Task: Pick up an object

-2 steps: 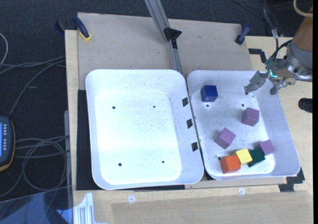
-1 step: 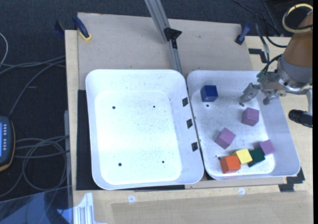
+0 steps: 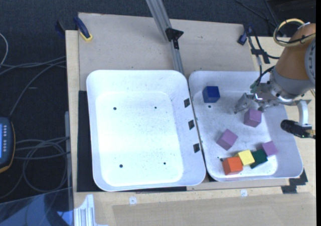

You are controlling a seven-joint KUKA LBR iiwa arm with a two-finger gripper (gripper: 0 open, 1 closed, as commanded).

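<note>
Wide view first: the bench (image 3: 210, 49) carries two shallow white bins side by side, and all the action sits in the right bin (image 3: 200, 135). The left bin (image 3: 135, 130) plays no part in this grasp. The grey arm (image 3: 296, 69), orange band showing, reaches in from the right and hangs over the upper right part of that bin.

Down at the business end, the tool (image 3: 252, 103) is spread open, one finger splayed out to the left, the other toward the arm, nothing between them. Directly below it in the picture, touching or nearly so, sits a purple cube (image 3: 253, 118). That is the relation everything turns on: the cube lies just on the near side of the open fingers, close to centred under them, so I judge a short straight descent is what's called for. Whether the fingers truly straddle it, the slanted view won't settle.

Other candidates lie further off: a blue cube (image 3: 211, 93) well to the left, a second purple cube (image 3: 226, 139) toward the bin's middle, and a cluster of orange cube (image 3: 232, 165), yellow cube (image 3: 246, 157), green cube (image 3: 259, 158) and a small purple cube (image 3: 269, 148) along the near rim.
</note>
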